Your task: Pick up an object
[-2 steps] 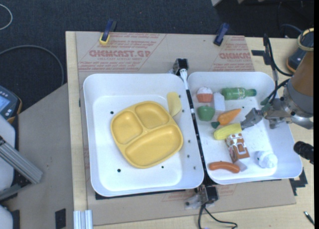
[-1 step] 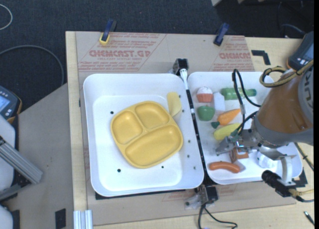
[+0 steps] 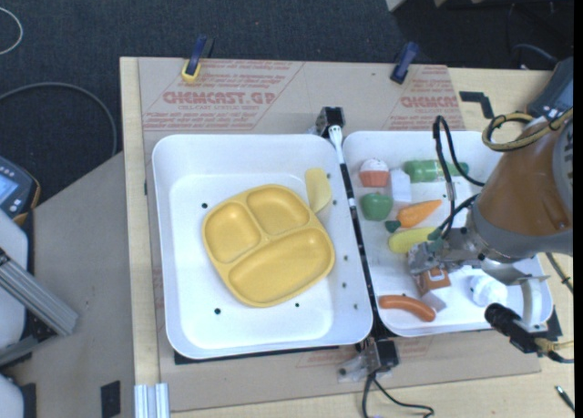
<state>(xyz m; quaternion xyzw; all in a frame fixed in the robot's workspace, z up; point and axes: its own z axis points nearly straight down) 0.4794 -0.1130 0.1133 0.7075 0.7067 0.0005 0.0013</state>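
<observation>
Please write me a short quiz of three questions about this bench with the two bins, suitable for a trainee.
1. True or false: the yellow plastic plate with three compartments lies in the left white shallow bin.
2. Which item lies nearest the front edge of the right white shallow bin?
A. the orange toy carrot
B. the red-orange toy sausage
C. the green toy pepper
3. Fill in: the pincer is low inside the ____ bin, next to the yellow toy banana.

Key: 1 true; 2 B; 3 right.
</observation>
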